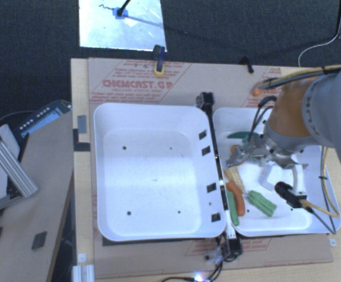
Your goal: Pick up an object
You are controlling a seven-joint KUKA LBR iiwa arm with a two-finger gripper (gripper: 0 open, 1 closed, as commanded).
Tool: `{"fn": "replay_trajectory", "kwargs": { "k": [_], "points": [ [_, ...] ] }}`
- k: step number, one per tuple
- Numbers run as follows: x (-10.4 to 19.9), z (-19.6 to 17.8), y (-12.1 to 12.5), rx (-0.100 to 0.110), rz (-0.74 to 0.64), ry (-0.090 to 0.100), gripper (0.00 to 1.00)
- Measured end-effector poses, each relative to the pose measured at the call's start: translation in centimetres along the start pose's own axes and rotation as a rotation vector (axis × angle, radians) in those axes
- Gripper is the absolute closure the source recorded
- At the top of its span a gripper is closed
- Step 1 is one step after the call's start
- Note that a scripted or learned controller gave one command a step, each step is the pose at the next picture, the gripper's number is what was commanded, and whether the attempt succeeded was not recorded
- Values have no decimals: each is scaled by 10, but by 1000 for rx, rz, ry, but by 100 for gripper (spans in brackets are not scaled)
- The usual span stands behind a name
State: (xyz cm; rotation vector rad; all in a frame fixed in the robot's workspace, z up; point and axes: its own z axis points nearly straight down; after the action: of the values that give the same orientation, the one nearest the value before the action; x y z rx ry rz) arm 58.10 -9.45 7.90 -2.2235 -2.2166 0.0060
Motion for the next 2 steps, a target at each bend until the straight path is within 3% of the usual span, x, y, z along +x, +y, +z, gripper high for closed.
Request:
{"fn": "replay_trajectory", "kwargs": {
  "k": [1,2],
  "points": [
    [3,-16,2,-7,-5,1,100],
    [43,-461,2,-26,-10,0,100]
  ]
}}
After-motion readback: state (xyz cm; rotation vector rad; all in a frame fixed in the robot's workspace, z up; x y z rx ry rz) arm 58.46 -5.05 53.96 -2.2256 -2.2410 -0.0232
